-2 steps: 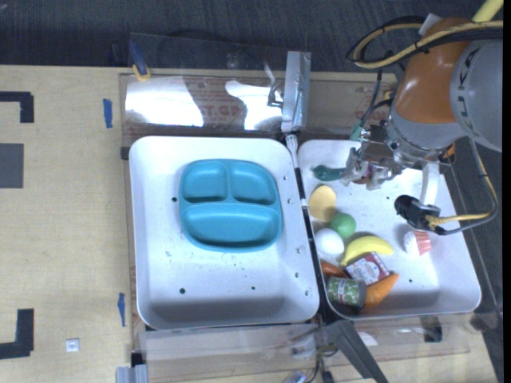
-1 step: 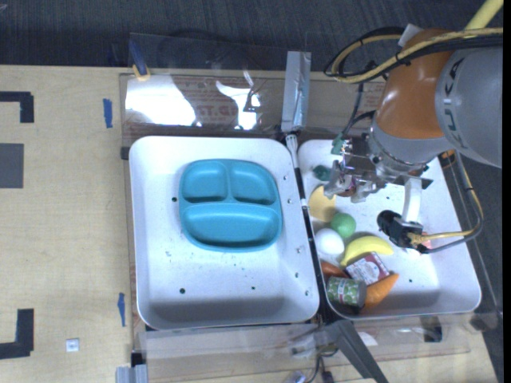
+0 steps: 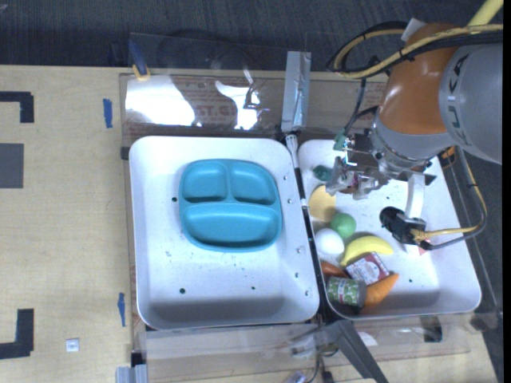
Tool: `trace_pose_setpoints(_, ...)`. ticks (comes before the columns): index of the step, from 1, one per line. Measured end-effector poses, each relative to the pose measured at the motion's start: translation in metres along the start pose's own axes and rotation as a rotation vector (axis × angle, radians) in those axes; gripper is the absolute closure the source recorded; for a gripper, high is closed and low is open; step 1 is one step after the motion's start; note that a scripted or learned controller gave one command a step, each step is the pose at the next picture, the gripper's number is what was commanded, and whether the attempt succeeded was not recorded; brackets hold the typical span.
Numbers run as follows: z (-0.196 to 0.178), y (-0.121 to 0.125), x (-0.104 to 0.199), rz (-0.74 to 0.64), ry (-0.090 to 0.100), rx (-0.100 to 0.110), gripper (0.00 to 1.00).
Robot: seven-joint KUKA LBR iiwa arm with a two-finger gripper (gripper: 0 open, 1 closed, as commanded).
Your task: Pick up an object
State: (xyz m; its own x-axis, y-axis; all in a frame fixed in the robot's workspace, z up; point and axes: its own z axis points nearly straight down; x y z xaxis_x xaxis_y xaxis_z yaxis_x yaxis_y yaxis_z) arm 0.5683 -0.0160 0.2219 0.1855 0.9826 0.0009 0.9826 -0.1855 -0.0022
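**Hovering over the right bin's far-left corner**

Hanging above the right bin [image 3: 455,294], the gripper [image 3: 355,175] sits over that bin's far-left part, below the arm's orange band [image 3: 415,78]. Whether it is released or clenched cannot be told from this slant, and nothing can be seen held in it.

The objects lie heaped along the right bin's left side. Nearest the gripper are a small teal piece [image 3: 322,171] and a pale yellow lump [image 3: 321,204]. Toward the near side come a green ball [image 3: 344,225] and a white egg [image 3: 328,242], touching each other, then a banana [image 3: 369,248] curving to the right. A red-and-white packet [image 3: 368,270] rests just near of the banana, with an orange carrot [image 3: 382,287] and a green-labelled can [image 3: 345,291] beside it at the near edge.

The left bin [image 3: 160,294] holds a blue divided plate [image 3: 231,203], lying flat and well apart from the pile.

Both bins stand on a light wood surface [image 3: 60,230] marked with black and blue tape. A clear panel [image 3: 207,94] stands just beyond the left bin, and dark floor [image 3: 200,6] lies past the far edge. Yellow cables [image 3: 383,42] loop over the arm.
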Motion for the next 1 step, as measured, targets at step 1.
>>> trace_pose_setpoints(1,-0.0034,-0.0244,0.0449,-0.088,0.0,0.001,1.0)
